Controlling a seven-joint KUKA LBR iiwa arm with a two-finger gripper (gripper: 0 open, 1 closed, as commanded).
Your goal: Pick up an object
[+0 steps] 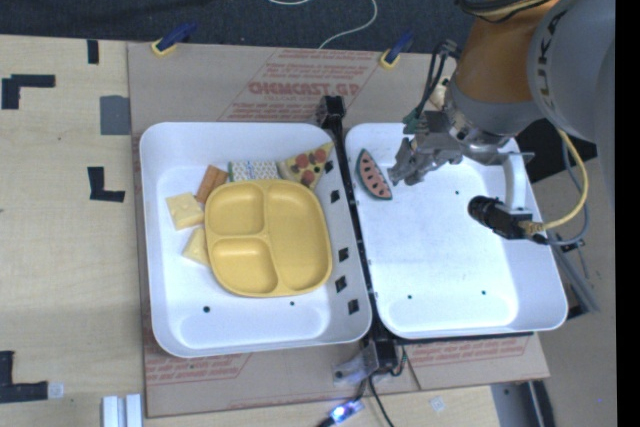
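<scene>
Fingers of our gripper [408,170] look parted, gripping nothing; the watermelon slice [374,175] lies just left, long axis running up-down

yellow plate [268,237]; red-green watermelon slice [374,175]; white bins [160,215]; orange-banded grey arm [520,25].

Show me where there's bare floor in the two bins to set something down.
Right bin: most of its floor is bare, bordered by the watermelon slice and gripper at the far-left corner. Left bin: crowded; the yellow divided plate fills the middle, with toy food pieces packed along its far and left sides. A bare strip runs along the near wall.
</scene>
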